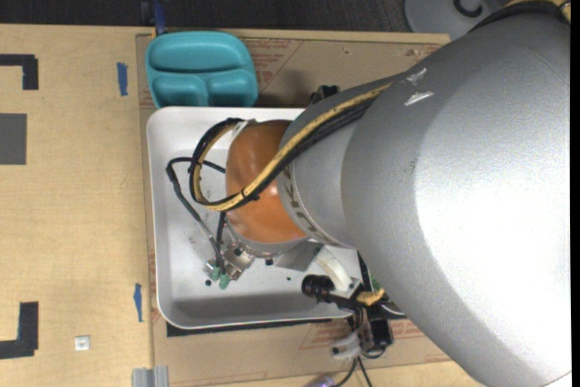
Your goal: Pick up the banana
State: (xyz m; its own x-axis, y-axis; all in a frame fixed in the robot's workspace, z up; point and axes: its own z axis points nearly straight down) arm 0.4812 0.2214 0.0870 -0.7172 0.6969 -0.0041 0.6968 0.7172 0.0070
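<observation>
On the bench (72,195) outside the bin's left edge lie dark tape marks and little else. Beyond the bin's far-left corner sits a teal tray (201,68), touching the rim, well clear of my work. The white bin (168,222) carries me: my pincer (222,267) is down near the near-left part of its floor, its tip small and blurred, and I cannot tell how it is set or whether anything is in it. The banana I cannot place; my orange band (263,186), the cables (195,186) and my grey arm (435,195) cover most of the bin's middle and right. I judge the pick unfinished, with nothing lifted that I can see.
</observation>
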